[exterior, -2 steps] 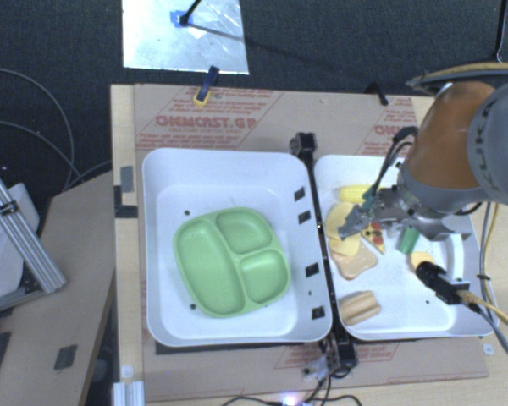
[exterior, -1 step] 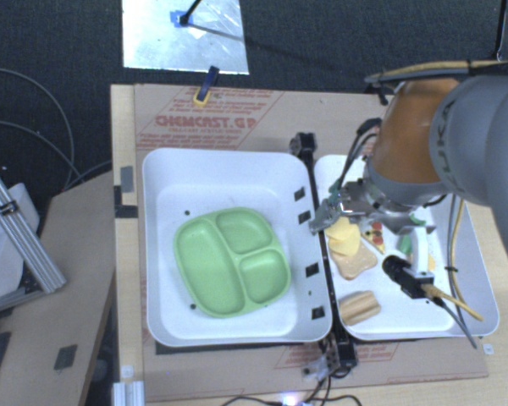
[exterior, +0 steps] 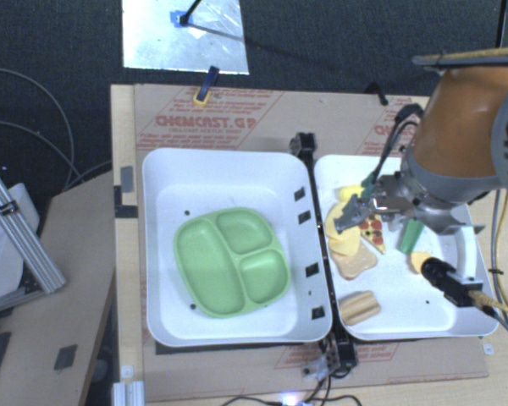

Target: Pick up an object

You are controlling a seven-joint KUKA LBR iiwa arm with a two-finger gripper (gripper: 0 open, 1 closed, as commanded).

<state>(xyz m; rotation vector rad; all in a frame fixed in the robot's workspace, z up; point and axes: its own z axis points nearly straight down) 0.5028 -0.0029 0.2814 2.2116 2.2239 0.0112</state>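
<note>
Grey and orange-banded, the arm reaches in from the right over the right bin (exterior: pixel 389 324); its gripper (exterior: pixel 349 216) hangs above toy food, grip state unreadable.

The bench (exterior: pixel 262 112) is seen from a single fixed camera set above it, tilted down at a slant so that the far edge lies toward the top of the frame. Both white bins are taken in whole, the left bin (exterior: pixel 165 176) and the right bin (exterior: pixel 457 315), from a moderate height, and the arm (exterior: pixel 470 125) is seen entering from the right
</note>
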